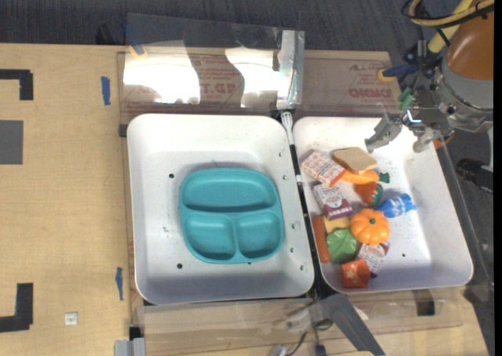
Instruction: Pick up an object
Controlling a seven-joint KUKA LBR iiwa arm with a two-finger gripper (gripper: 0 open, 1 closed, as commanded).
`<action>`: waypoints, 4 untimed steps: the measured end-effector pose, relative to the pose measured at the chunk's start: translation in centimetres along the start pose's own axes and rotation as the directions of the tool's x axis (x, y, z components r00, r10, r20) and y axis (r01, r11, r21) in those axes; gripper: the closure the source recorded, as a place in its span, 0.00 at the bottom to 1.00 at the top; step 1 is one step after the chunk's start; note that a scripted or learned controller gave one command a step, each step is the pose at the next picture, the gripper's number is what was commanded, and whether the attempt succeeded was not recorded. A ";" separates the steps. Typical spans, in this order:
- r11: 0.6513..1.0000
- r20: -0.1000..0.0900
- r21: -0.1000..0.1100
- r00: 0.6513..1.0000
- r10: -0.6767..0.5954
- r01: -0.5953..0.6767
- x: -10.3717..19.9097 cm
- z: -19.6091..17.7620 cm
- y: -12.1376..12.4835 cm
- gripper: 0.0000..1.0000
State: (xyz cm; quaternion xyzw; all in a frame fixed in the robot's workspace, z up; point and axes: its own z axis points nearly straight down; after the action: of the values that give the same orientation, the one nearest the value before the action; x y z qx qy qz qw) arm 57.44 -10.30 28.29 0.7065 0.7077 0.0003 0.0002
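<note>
The objects to pick from lie heaped in the right-hand shallow white plastic bin (pixel 439 237), mostly against its left wall. At the top of the heap a tan slice of toy bread (pixel 354 159) rests beside a pink-and-white patterned packet (pixel 319 165). Just below the bread lies an orange toy carrot (pixel 362 178), and to its right a small blue bottle-like toy (pixel 395 205). A second pink-and-white packet with a dark label (pixel 335 200) sits under the first. Lower down, a round orange toy pumpkin (pixel 369 227) touches a green leafy toy (pixel 341 245), and a small red toy (pixel 355 273) lies nearest the bin's front edge (several of these overlap, so their full shapes cannot be made out).

The two-finger grey metal pincer (pixel 405 133) hovers over the bin's upper right part, above and to the right of the bread, its fingers spread apart with nothing between them. The orange band of the arm (pixel 473 52) shows above it.

The left-hand white bin (pixel 149 150) holds a teal three-compartment plastic tray (pixel 230 214). Both bins sit on the light wooden table (pixel 55 190).
</note>
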 end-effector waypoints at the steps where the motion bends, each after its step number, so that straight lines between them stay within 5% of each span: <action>1: 0.998 0.000 0.009 0.998 -0.065 0.065 -6.7 13.6 -5.7 0.00; 2: 0.994 0.003 -0.007 0.994 -0.109 0.109 -4.4 19.5 -4.2 0.00; 3: 0.994 0.005 -0.014 0.994 -0.107 0.107 -4.5 18.3 -4.0 1.00; 4: 0.986 0.000 -0.001 0.986 -0.168 0.168 -3.1 18.2 -3.5 1.00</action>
State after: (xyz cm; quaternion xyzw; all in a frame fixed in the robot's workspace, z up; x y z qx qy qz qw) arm 54.00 -13.43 10.06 0.6442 0.7649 0.0007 0.0005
